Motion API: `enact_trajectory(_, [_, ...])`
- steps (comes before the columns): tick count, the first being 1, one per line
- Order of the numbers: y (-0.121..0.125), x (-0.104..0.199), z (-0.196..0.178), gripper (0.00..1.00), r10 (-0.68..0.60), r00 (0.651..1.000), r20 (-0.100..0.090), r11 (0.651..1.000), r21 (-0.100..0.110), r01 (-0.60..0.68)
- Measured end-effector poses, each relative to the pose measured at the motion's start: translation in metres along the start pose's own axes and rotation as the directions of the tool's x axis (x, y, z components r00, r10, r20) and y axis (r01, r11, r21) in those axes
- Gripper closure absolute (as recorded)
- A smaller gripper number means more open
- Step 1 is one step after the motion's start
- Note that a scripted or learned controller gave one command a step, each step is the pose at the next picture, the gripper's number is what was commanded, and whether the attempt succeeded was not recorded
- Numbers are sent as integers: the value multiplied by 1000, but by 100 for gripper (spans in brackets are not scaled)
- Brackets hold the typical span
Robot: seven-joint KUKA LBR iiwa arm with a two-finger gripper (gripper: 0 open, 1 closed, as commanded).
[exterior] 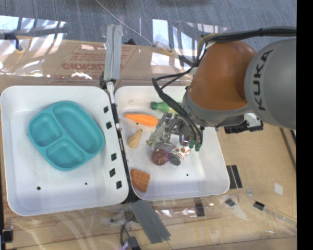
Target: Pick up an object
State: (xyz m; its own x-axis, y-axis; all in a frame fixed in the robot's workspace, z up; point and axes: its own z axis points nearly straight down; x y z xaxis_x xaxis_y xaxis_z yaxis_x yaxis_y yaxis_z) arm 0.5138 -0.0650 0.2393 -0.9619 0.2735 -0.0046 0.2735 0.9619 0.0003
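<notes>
Crowding the right bin [214, 176], a carrot [142, 120], cone [134, 138], waffle [140, 179], green bottle [159, 107], dark ball [159, 157] and cup [180, 153] surround the hand [169, 134]; its grip cannot be told.

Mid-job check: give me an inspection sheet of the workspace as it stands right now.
Surface: two white bins; left bin, right bin.
Job's things: in the right bin, carrot, cone, waffle, green piece, brown round piece, small cup.
Clutter: teal divided plate in the left bin.
Grippers: gripper low over the right bin, above the brown round piece; grasp unclear.
Cables: black cables along the wrist.
Surroundings: cardboard behind the bins.
</notes>
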Motion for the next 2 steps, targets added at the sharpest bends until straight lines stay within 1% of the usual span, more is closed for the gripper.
enact_trajectory(1, [-13,-27,4,100,-293,956,0,956,0,293])
enact_trajectory(2, [-32,-42,-10,100,-612,791,-1,791,0,612])
